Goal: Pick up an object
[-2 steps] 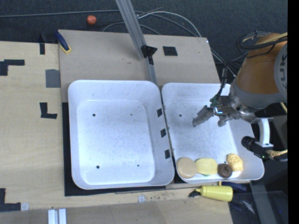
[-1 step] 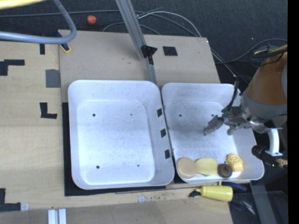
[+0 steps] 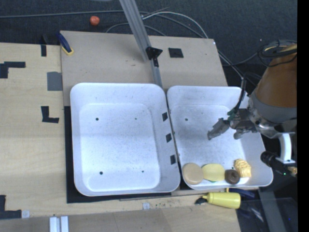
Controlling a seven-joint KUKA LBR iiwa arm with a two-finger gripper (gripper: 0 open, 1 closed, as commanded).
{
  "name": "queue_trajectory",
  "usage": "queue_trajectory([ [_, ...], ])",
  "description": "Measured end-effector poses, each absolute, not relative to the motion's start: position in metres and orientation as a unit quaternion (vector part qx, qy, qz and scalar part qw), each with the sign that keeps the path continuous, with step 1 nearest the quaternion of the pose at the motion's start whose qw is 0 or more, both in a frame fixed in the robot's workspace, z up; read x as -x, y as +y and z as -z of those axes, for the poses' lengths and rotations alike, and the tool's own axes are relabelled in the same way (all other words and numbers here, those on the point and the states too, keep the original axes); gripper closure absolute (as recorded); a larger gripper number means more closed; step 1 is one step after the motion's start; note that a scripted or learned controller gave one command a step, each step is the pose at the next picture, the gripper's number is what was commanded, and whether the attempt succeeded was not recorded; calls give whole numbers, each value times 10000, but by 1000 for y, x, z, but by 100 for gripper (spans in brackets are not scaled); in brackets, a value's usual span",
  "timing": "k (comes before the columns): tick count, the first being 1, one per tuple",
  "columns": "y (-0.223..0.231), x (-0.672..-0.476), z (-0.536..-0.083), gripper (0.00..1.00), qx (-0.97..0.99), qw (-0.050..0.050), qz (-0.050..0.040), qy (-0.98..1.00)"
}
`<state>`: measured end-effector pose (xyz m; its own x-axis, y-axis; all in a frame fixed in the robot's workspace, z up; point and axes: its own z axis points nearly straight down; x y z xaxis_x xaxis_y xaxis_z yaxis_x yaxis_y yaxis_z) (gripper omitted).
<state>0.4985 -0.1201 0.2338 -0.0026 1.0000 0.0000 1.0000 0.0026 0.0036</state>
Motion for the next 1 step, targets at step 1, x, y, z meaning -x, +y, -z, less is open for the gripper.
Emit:
queue_trajectory([
  [1, -104, -522, -152, 0, -7066, -30, 23, 7076],
])
